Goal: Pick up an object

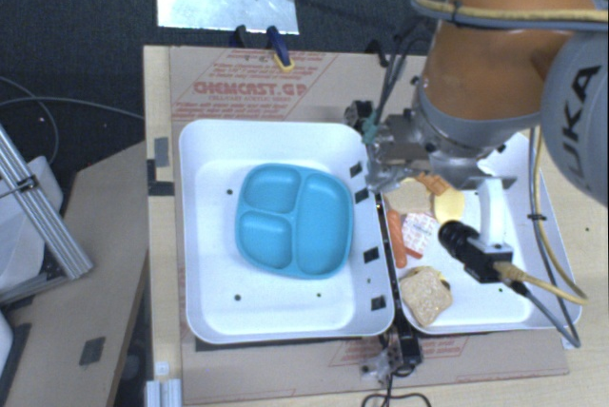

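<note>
1. On the table, I see two shallow white bins side by side on a brown cardboard sheet with red lettering.
2. Left white bin: one light blue plastic plate with three compartments lies flat near the middle of the floor.
3. Right white bin: the loose items are grouped in the half next to the divider between the bins.
   - A tan slice of bread lies at the near edge.
   - A thin orange carrot-like stick lies just beside the divider.
   - A small white packet with red print touches the stick on its right.
   - A pale yellow cheese-like piece lies behind the packet.
   - A tan round flat piece lies to the left of the yellow piece and is partly covered by the arm.
4. The grey arm with the orange band reaches in from the right and hangs over the far part of the right bin, with its lower end close to the divider.
5. Jaws: the arm's body hides them, so I cannot tell whether they are released or clenched. I see no item between them.
</note>
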Robot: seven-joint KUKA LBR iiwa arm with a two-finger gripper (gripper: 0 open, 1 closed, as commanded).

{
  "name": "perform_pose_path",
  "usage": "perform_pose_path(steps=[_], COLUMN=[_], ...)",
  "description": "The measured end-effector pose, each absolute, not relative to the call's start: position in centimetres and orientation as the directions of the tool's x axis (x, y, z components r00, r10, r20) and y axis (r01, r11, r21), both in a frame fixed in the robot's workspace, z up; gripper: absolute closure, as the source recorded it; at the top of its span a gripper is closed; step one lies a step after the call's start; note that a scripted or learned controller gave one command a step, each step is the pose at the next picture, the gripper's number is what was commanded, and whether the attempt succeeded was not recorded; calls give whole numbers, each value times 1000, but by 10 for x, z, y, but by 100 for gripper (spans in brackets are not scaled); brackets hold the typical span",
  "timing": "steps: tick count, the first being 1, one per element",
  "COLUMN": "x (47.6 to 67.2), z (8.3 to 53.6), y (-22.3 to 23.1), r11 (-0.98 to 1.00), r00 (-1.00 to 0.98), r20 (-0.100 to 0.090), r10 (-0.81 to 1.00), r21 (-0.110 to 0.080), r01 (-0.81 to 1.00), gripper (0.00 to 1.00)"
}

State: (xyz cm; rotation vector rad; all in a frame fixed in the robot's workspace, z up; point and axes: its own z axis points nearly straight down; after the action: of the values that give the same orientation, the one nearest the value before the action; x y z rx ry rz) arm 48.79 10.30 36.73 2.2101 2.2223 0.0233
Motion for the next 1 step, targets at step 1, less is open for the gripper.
perform_pose_path(steps=[1], x=[488], z=[371], y=[103], r11=[12], r00=[-12], r20=[1], r10=[1000], r21=[5], r01=[1000], gripper=[100])
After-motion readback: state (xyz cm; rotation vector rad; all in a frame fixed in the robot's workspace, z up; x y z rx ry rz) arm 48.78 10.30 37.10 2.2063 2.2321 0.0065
